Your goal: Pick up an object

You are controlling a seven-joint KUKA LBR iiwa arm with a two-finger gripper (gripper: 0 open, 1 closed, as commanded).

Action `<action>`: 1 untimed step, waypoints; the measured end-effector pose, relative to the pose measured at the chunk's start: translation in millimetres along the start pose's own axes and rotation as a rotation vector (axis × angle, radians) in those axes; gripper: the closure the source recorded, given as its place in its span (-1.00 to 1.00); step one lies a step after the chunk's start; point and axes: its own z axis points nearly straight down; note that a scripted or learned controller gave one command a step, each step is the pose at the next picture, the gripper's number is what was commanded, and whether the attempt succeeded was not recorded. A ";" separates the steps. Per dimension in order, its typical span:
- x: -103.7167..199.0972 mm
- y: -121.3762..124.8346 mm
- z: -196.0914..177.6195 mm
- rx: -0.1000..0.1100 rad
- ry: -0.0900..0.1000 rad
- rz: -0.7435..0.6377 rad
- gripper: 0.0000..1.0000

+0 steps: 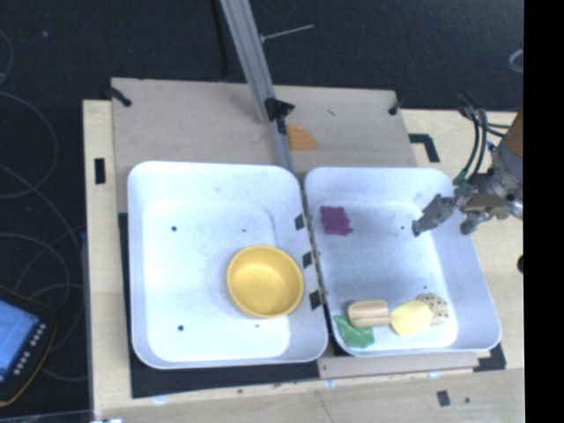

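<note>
My gripper [451,218] hangs over the right edge of the right bin [388,183], its two dark fingers spread apart with nothing between them. A purple block [335,220] lies in the upper left part of that bin. Along the bin's front edge lie a green scrap [350,331], a tan cylinder [367,313], a yellow lemon-like object [409,318] and a speckled beige piece [434,306]. A yellow bowl [263,281] sits in the left bin [176,201], toward its lower right.
A grey metal pole [251,60] slants from the top down to the gap between the bins. An orange patch [300,137] marks the board behind the bins. Cables trail at the arm's right, and a tablet [18,342] lies at the lower left.
</note>
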 end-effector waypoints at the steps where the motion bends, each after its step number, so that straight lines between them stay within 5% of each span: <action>1: -0.1 0.0 0.0 0.000 0.000 0.001 -1.00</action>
